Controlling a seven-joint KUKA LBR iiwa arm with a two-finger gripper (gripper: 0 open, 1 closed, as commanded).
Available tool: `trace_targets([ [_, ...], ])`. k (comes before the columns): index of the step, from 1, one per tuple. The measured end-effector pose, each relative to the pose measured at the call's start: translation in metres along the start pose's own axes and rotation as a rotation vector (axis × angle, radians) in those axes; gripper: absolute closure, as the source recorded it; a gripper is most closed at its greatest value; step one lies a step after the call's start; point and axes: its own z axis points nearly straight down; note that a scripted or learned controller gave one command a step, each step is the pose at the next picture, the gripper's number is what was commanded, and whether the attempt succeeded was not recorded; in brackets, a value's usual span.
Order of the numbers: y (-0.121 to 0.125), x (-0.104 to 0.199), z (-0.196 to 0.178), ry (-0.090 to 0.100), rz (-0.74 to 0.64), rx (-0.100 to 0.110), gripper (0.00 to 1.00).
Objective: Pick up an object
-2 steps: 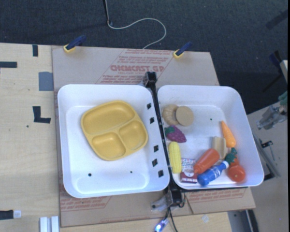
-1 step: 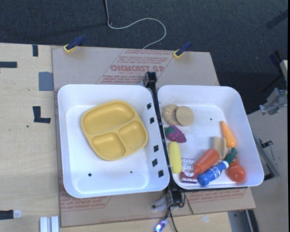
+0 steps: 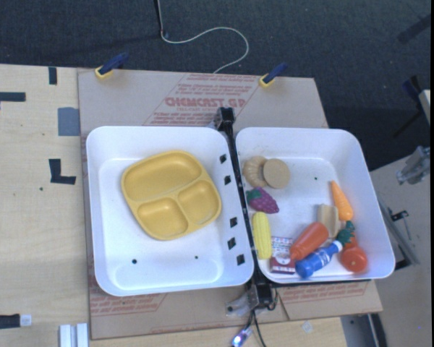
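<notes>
Corn (image 3: 262,235) lies in the right bin (image 3: 347,144) along its left wall, probably light, stiff, smooth plastic. The jaws should close across its narrow middle, long axis between them. Their state I cannot tell.

dark carpet (image 3: 311,20), wooden bench (image 3: 29,157), cardboard sheet (image 3: 195,100)

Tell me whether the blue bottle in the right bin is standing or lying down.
Lying down. The blue bottle rests on its side on the right bin floor, white cap end pointing up-right, beside the orange-red vegetable.
</notes>
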Motion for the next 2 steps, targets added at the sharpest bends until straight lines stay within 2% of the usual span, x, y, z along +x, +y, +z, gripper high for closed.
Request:
trace_targets([
  [1, 0.000, 0.033, 0.052, 0.004, -0.006, 0.003, 1.00],
  [2, 0.001, 0.106, -0.068, 0.000, -0.012, -0.015, 1.00],
])
